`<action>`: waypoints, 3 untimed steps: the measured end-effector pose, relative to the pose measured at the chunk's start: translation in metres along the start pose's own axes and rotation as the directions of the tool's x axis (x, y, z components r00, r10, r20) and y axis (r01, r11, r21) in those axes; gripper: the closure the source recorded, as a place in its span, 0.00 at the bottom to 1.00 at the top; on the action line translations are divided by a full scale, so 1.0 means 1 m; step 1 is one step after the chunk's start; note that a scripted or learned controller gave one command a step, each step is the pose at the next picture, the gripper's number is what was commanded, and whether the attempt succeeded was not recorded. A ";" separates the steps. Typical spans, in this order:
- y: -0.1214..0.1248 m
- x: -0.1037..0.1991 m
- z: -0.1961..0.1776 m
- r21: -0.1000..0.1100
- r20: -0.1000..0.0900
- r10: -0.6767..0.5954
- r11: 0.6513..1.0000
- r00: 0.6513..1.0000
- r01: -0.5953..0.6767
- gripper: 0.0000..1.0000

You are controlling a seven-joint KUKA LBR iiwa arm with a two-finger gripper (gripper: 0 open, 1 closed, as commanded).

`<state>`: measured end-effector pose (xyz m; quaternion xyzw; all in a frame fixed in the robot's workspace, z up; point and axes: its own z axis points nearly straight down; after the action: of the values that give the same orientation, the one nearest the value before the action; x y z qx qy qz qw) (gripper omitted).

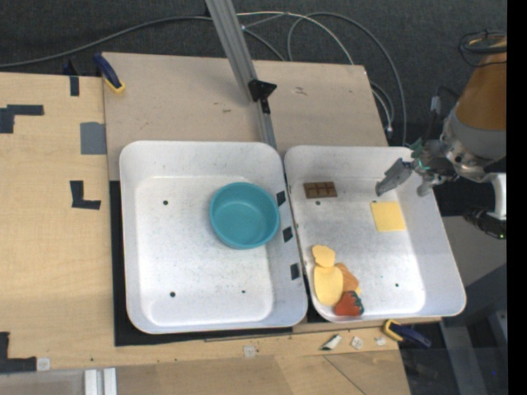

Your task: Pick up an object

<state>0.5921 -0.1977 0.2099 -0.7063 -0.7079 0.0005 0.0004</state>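
Observation:
My gripper [407, 179] hangs over the upper right part of the right bin [428, 303], its two grey fingers spread open with nothing between them. Just below it a flat yellow square [388, 216] lies on the bin floor. A brown chocolate bar [320, 190] sits at the bin's upper left. Near the lower left of that bin lie a yellow banana-like piece [327, 280], an orange piece [351, 281] and a red strawberry [349, 304], bunched together.
A teal bowl [244, 214] stands in the left bin [156, 245], toward its right side. A grey metal pole [235, 48] slants down to the gap between the bins. Cables [346, 31] run across the back of the bench.

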 end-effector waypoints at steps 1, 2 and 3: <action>0.000 0.000 0.000 0.000 0.000 0.000 1.000 1.000 0.000 0.00; -0.004 0.000 0.065 0.006 -0.001 0.001 1.000 1.000 -0.001 0.00; -0.005 0.001 0.117 0.002 0.001 0.000 1.000 1.000 0.000 0.00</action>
<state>0.5874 -0.1970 0.0925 -0.7064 -0.7078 0.0013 0.0008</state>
